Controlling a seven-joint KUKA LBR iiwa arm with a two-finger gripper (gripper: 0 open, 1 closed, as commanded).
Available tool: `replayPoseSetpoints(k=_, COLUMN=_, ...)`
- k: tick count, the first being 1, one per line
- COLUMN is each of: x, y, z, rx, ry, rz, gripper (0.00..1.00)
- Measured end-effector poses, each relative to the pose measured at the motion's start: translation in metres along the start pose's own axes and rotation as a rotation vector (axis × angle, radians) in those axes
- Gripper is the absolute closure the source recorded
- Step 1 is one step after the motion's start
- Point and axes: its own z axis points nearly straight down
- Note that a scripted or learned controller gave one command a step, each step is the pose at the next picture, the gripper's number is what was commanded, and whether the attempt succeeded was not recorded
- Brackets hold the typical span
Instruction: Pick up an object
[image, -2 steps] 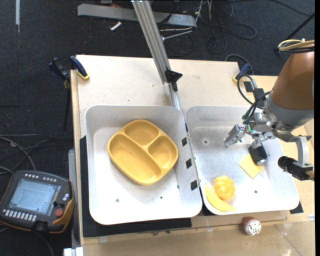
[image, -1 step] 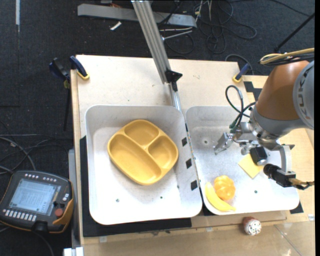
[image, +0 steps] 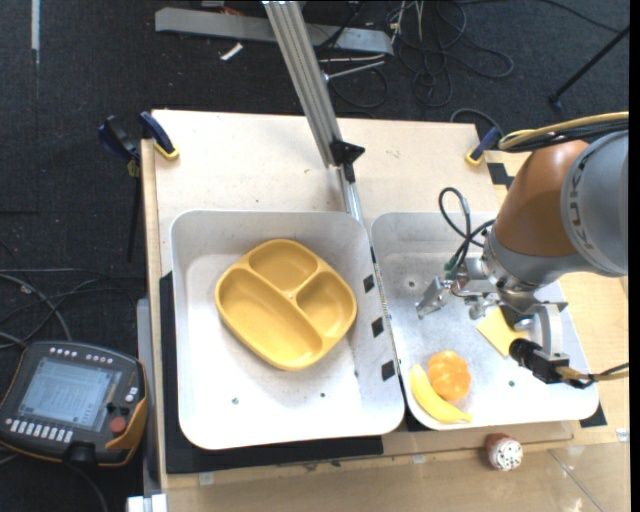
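Light wooden bench (image: 250, 160) on dark carpet, cables at rear, teach pendant (image: 70, 400) on floor at left. Two shallow white bins: left bin (image: 200, 400) holds glossy yellow three-section plate (image: 287, 302); right bin (image: 400, 240) holds orange (image: 449, 374) touching banana (image: 432, 400) at front edge, plus yellow wedge (image: 494, 332) partly under wrist. Arm bent low over right bin, gripper (image: 432, 297) near bin floor, fingers slightly apart, nothing between them.

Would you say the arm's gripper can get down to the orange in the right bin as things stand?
Probably yes. The gripper hangs over the same bin, and the orange lies uncovered; only the banana touching its lower side might crowd the fingers.
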Motion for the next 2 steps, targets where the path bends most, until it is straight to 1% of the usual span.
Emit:
replayPoseSetpoints(k=1, x=0.0, y=0.001, z=0.041, rx=-0.005, ry=-0.001, rz=0.0, gripper=0.0)
replayPoseSetpoints(k=2, x=0.001, y=0.001, z=0.029, rx=-0.006, ry=0.0, rz=0.0, gripper=1.0)
